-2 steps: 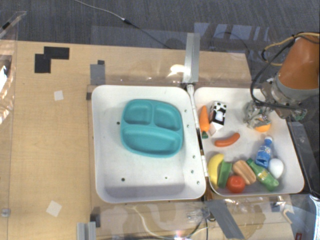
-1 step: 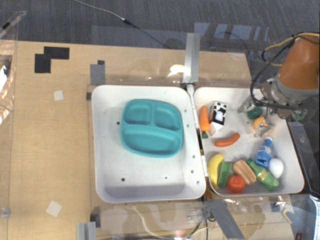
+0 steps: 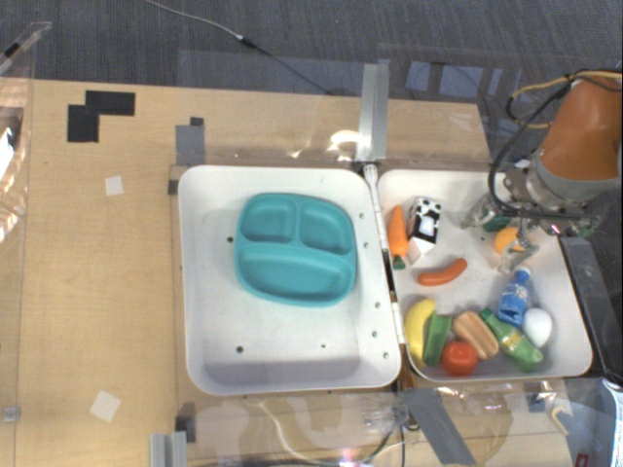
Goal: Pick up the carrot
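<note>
Carrot (image 3: 397, 232) lies along the right bin's (image 3: 574, 363) left wall, well to the left of the gripper (image 3: 516, 243), pointing roughly up and down the frame. Just on the gripper's side of it stands a black-and-white cow toy (image 3: 422, 222), and a red sausage (image 3: 442, 273) lies below that. The gripper hangs over the bin's upper right, beside a small orange piece (image 3: 505, 238); whether its fingers are apart or together I cannot tell from this angle, and nothing shows between them. To grasp well, I judge the arm should cross over the cow toy, turn the fingers across the carrot's narrow width, and descend clear of the wall.
</note>
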